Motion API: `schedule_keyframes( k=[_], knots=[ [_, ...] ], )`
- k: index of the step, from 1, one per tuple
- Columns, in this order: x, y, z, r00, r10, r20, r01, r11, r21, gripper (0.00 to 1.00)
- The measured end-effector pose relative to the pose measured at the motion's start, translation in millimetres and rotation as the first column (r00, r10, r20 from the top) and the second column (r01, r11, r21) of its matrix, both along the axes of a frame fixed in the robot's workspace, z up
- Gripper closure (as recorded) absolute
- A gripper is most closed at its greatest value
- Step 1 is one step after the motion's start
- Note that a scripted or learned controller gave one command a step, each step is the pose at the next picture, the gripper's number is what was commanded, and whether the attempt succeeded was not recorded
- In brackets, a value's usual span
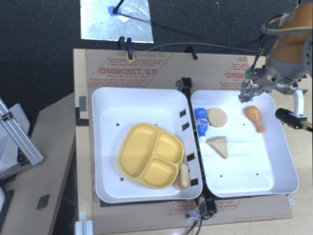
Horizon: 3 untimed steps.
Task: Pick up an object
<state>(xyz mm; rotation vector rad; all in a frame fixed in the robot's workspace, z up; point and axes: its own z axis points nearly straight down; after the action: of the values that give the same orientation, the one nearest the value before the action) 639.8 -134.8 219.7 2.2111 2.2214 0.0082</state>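
The right bin [274, 180] holds a blue and white bottle [200, 122] along its left wall, a round tan biscuit [217, 117], a tan wedge-shaped slice [218, 146] and an orange drumstick-shaped piece [254, 117]. My gripper [247, 93] hangs over the bin's far right corner, just up and left of the drumstick piece. Nothing shows between its fingers, and their spacing is too small to read.
The left bin [105, 126] bears a yellow sectioned tray [150, 154] with a beige bread roll [183, 175] at its right edge. A black divider clamp [185, 85] sits between the bins. A black part [288, 116] juts in by the right bin's right rim.
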Motion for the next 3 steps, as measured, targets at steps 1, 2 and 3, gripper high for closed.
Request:
schedule_keyframes(
  k=[1, 2, 3],
  knots=[
    [1, 0, 8, 1.0, -0.001, -0.005, 0.001, 1.0, 0.001, 1.0],
    [12, 51, 1, 1.0, 0.004, -0.006, -0.004, 1.0, 0.003, 1.0],
    [15, 108, -8, 1.0, 0.005, -0.007, -0.005, 1.0, 0.004, 1.0]
  ],
)
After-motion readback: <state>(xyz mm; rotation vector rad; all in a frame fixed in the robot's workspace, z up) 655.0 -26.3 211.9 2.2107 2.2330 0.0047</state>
